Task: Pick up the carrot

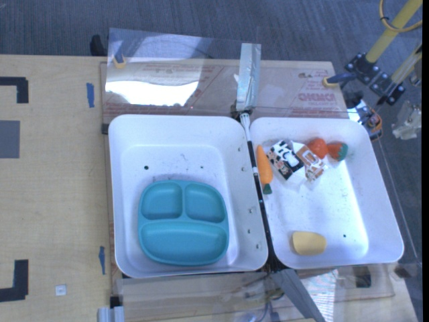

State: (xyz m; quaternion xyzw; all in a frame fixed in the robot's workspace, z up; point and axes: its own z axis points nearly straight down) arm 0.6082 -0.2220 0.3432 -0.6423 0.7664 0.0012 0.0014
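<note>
The carrot (264,166) is a small orange toy with a green stub at its near end. It lies lengthwise against the left wall of the right bin (375,200), close to the divider between the two bins. Nothing touches it or covers it.
Right of the carrot lie a black-and-white packet (285,157), a small orange-and-white box (312,164) and a round orange toy with a green end (326,147). A yellow lump (308,242) sits near the bin's front. The left bin (127,146) holds a teal divided plate (182,221).
</note>
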